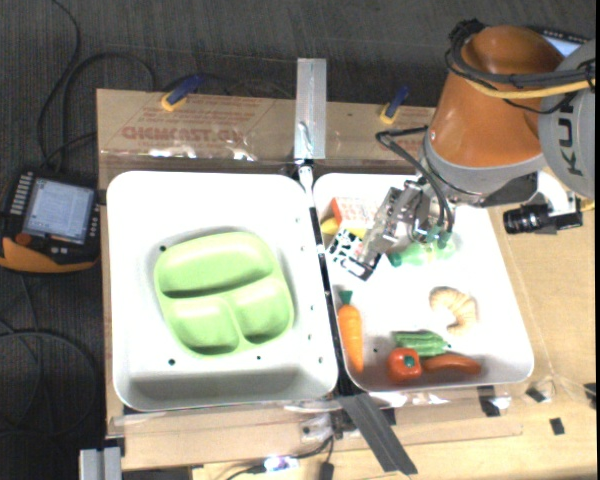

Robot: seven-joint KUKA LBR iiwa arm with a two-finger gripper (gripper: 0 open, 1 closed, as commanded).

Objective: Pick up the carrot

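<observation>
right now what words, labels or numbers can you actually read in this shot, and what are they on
"KU": large letters on the grey arm housing, cut off at the frame edge.
Red print on the cardboard sheet behind the bins: too blurred to read.
Black and white patterned card in the right bin: a pattern, no legible text.
Handheld pendant screen, left of the bins: too small to read.

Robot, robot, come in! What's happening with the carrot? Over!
Gripper over the right bin's upper left. Carrot lies untouched by the bin's left wall, nearer the front. Nothing on top of it.
</observation>
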